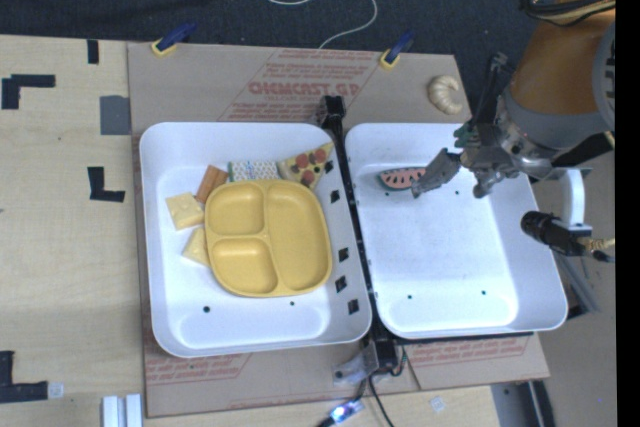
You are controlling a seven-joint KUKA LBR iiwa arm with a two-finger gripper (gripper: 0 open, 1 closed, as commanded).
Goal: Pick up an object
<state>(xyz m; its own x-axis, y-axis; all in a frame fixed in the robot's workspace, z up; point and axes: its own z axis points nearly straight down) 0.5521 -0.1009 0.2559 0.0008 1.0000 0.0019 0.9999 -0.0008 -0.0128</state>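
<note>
A toy watermelon slice (397, 179), red with a green rind, lies at the back left of the right bin (450, 310). My gripper (455, 185) hangs over the back of that bin, just right of the slice. It is open, and its left fingertip (424, 187) is right beside the slice's right end. Nothing sits between the fingers. The left bin (165, 315) holds a yellow divided plate (268, 237), tan cracker-like pieces (186, 211), an orange piece (210, 182) and a toy pizza slice (308, 163).
A black divider (345, 215) runs between the two bins. A beige lump (447, 93) lies on the cardboard behind the right bin. The grey and orange arm (565, 65) fills the upper right, and a black knob (545, 228) juts over the right bin's edge.
</note>
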